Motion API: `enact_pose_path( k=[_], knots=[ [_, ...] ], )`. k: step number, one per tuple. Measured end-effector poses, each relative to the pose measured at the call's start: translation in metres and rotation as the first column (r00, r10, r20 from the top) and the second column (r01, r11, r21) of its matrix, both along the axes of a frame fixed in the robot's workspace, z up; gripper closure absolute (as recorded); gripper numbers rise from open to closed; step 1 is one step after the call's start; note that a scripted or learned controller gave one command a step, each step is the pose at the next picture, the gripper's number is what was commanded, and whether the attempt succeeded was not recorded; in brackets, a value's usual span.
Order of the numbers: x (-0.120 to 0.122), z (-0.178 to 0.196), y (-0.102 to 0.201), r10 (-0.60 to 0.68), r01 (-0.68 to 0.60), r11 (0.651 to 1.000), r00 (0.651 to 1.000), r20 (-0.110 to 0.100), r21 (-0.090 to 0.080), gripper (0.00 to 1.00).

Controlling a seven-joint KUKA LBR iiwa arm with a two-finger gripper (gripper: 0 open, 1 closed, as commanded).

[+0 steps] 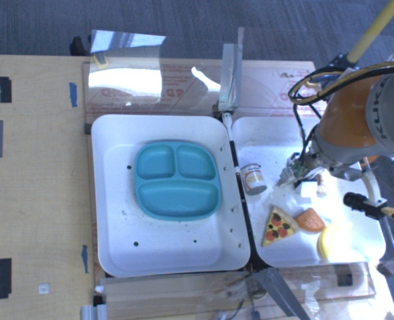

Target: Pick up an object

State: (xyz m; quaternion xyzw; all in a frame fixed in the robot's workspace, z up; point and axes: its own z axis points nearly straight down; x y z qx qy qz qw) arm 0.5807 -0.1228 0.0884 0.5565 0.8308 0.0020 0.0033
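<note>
In the right bin (270, 133) lie a small metal can (253, 179) on its side, a pizza slice toy (279, 227), an orange-red piece (310, 220) and a yellow round piece (331, 241). My gripper (302, 176) hangs over the middle of the right bin, right of the can and above the pizza slice. The wrist and cables hide its tips. Nothing shows between them.
The left bin (110, 179) holds a teal divided plate (177, 179). A metal divider (229, 79) stands behind the bins. The arm body (357, 112) covers the right bin's far right corner.
</note>
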Motion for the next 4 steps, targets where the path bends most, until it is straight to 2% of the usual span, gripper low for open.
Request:
enact_pose_path(
  k=[1,2,3,4],
  knots=[
    [-0.062,0.001,0.013,0.139,-0.139,0.99,0.99,0.002,-0.002,1.0],
    [-0.056,0.001,0.019,0.225,-0.225,0.974,0.974,0.003,-0.007,1.0],
    [-0.074,0.001,0.013,0.679,-0.679,0.734,0.734,0.002,-0.011,1.0],
    [-0.097,0.001,-0.005,0.638,-0.638,0.77,0.77,0.003,-0.009,1.0]
  ],
)
